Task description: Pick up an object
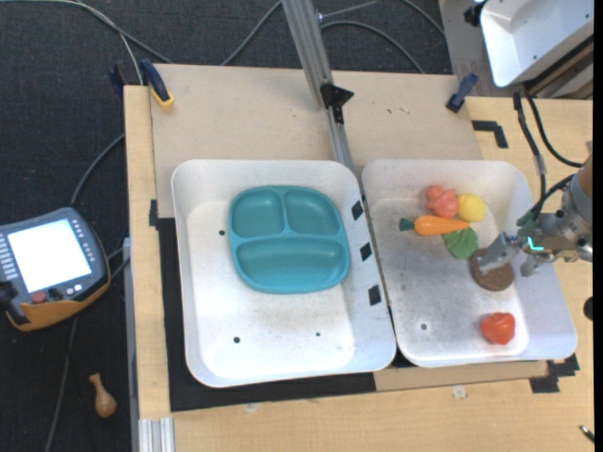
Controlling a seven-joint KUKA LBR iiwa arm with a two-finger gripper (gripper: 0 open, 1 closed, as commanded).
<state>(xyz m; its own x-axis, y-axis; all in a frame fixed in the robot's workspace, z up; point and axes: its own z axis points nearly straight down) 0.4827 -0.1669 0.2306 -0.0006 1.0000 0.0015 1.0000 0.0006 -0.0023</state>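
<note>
White plastic, two shallow bins side by side on the bench, so that items can be drawn from one and the other kept as a second station. Left bin [203, 347]: holds one teal divided plate [285, 238], three compartments, all bare; it sits flat near the bin's middle, slightly toward the far side. Right bin [419, 342]: holds the pickable items, toy food mostly, bunched at its far right quarter. Cluster there, touching or nearly so: pink-orange lumpy piece [440, 200], yellow piece [471, 207] just beside it, orange carrot [439, 225] lying crosswise below both, green piece [462, 243] at the carrot's right end. Brown round object [493, 274] sits just below the green piece. Red tomato-like piece [497, 327] lies apart, near the bin's front right corner. Gripper [513, 252] reaches in from the right edge, low over the bin, its tip at the brown object's upper right rim. Fingers: cannot tell whether spread or closed; the wrist body hides them at this slant. Judgement: brown object is the likely target, grasp not confirmed, nothing visibly lifted. Crowding with the green piece could spoil the approach.
</note>
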